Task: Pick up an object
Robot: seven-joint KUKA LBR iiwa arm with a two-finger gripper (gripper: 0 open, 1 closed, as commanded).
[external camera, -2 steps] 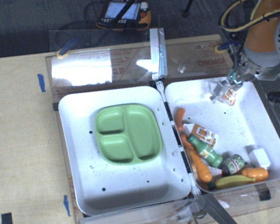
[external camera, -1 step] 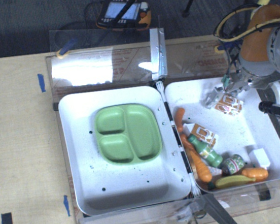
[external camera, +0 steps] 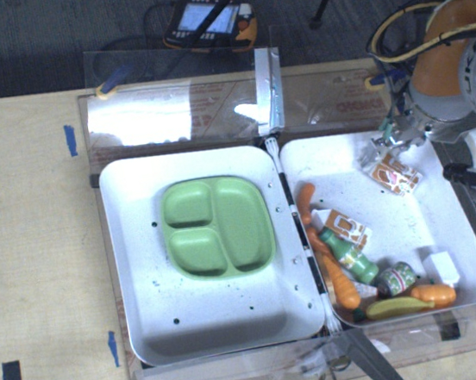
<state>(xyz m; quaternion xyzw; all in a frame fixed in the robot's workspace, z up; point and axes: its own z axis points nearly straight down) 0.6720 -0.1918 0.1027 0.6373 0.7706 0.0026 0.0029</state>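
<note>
- left bin [external camera: 132,242] just has a green divided plate [external camera: 218,226] sitting in it
- right bin [external camera: 460,225]: carrots [external camera: 337,280], green bottle [external camera: 356,263], banana [external camera: 397,305] piled along the near-left side
- end effector [external camera: 398,139] is at the far right corner over a clear snack packet [external camera: 389,169], touching its top; can't tell if it's gripping it

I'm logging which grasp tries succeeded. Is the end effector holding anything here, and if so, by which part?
It cannot be told. The end effector sits at the upper edge of the clear snack packet in the right bin, but no grip is visible.
</note>
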